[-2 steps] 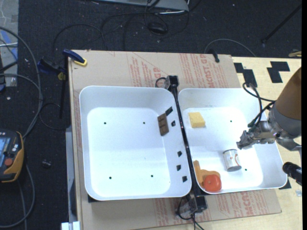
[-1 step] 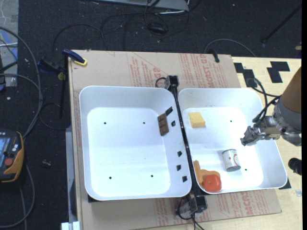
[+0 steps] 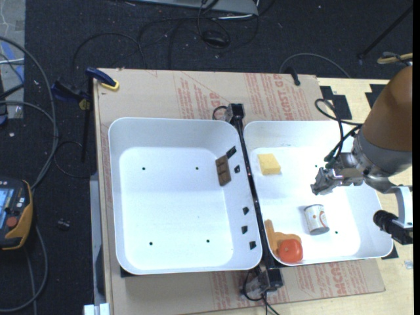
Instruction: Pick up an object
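In the right bin (image 3: 295, 131) lie a yellow sponge-like block (image 3: 269, 164), a small white and grey can (image 3: 315, 218) on its side, and a red ball (image 3: 289, 249) resting against an orange piece (image 3: 275, 233) at the front left corner. A brown chocolate-like bar (image 3: 223, 170) leans on the right wall of the left bin (image 3: 170, 195). My gripper (image 3: 321, 183) hangs over the right bin's middle right, just above and beyond the can. Nothing shows between its fingers, whose spread is hidden by the wrist.
A black divider with clips (image 3: 248, 195) runs between the two bins. The bench's cardboard top (image 3: 197, 90) surrounds them. Cables and a clamp (image 3: 102, 79) lie at the back left. A handheld controller (image 3: 14, 215) sits off the bench at the left.
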You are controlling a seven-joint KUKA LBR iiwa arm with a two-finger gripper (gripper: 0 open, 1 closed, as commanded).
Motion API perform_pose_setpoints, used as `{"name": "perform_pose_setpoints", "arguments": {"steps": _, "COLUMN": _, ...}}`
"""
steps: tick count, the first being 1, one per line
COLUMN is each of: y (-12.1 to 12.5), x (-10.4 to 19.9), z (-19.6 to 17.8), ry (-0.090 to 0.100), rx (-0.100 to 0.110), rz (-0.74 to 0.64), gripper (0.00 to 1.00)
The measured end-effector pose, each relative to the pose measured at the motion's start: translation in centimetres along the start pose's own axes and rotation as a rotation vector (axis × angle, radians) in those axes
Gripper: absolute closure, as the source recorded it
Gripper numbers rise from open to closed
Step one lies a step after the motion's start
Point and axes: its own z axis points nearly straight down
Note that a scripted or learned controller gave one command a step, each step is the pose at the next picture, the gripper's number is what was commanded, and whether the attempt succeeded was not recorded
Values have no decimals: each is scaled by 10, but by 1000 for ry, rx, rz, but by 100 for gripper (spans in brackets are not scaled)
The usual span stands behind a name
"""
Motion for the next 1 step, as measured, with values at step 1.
{"name": "perform_pose_setpoints", "arguments": {"steps": 1, "y": 31, "x": 53, "z": 0, "ry": 0, "rx": 0, "rz": -2, "gripper": 100}}
